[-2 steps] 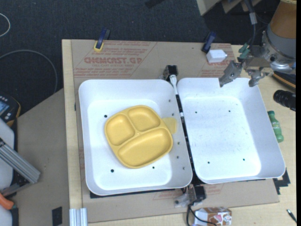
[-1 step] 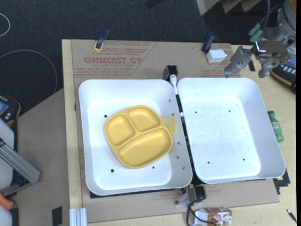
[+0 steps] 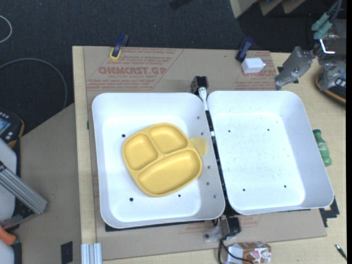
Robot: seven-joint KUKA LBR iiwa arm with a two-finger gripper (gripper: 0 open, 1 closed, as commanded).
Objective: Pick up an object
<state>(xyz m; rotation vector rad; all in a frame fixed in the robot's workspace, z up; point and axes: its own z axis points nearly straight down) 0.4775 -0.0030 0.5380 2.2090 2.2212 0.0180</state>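
The yellow divided plate [image 3: 161, 159] lies flat in the left bin [image 3: 104, 120], a bit right of centre, its right rim near the seam betw. the 2 bins. It has 3 compartments: 2 small ones toward the back, 1 large one toward the front. It sits turned at an angle to the bin walls, prob. just how it landed, since nothing props or pins it. A pale yellow patch at its right edge could be a tab or a 2nd small piece; can't tell which.

The right bin [image 3: 264, 147] shows only its speckled white floor. Both bins rest on a cardboard sheet [image 3: 143, 67] clipped at the back edge, presumably to keep the setup from sliding while the arm works.

The gripper [image 3: 289, 73] is at the upper right, above the back right corner of the right bin, outside or just over its rim, well apart from the plate. It's parked high and off to the side, so the camera gets a clear look at both bins. It's grey, seen at a slant and small, so whether the claw is released or clenched I can't tell. It touches nothing and carries nothing visible.

Judgement: pick not yet begun. The plate is the only candidate, so the arm has to cross the right bin to the left one.
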